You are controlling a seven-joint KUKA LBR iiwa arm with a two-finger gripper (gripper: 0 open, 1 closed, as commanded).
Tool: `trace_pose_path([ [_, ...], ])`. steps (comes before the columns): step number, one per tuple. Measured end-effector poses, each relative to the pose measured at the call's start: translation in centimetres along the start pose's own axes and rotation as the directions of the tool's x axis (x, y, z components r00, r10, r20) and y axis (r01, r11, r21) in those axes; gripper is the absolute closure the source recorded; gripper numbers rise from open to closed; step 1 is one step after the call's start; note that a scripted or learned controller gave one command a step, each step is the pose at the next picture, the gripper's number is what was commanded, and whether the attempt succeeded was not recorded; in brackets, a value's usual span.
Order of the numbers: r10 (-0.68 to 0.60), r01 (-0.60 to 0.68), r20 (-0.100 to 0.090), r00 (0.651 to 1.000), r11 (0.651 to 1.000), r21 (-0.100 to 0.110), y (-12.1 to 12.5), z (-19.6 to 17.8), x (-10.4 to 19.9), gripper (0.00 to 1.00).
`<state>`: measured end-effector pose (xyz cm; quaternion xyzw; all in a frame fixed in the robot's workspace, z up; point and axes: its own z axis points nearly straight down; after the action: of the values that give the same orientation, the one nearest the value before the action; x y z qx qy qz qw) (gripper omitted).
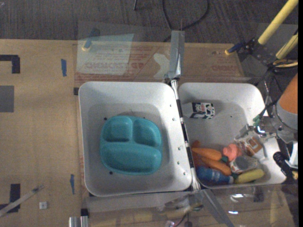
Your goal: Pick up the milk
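A teal tray (130,144) of smooth, faintly glossy plastic lay in the left white bin (90,103), itself matt moulded plastic; the milk (202,109) looked like printed paper carton, and the table (38,126) showed dull brown board.

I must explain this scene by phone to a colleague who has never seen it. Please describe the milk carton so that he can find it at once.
Look at the right bin of the two white bins. The milk carton lies alone in its upper left part, near the wall shared with the left bin. It is a small white box with black patches, apart from the colourful food pile along the bin's lower edge.
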<state>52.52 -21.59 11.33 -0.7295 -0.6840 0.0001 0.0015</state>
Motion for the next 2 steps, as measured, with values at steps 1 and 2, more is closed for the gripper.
trace_pose_path([
  [1, 0.01, -0.01, 0.012, 1.0, 1.0, -0.024, -0.2, 2.0, 4.8, 0.0],
  [2, 0.015, -0.014, 0.012, 1.0, 0.999, -0.033, 0.0, 0.9, 4.6, 1.0],
])
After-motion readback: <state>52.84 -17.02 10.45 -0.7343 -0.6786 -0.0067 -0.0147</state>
